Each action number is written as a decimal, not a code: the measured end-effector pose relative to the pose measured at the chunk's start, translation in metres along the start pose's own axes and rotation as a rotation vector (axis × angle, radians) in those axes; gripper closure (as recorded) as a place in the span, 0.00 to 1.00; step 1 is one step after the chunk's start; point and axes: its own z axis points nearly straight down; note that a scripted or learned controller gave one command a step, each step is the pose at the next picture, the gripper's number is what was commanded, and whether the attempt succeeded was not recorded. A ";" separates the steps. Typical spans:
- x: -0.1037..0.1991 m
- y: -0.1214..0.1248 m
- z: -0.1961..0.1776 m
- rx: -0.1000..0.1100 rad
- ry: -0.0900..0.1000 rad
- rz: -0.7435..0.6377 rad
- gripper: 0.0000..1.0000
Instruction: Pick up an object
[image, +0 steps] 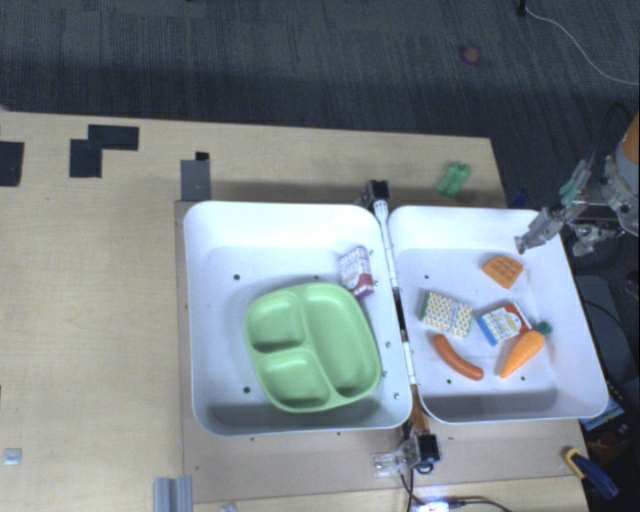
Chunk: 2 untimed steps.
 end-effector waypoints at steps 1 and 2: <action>0.056 0.005 0.168 -0.011 -0.002 0.003 0.00; 0.090 0.041 0.181 -0.002 0.001 -0.001 0.00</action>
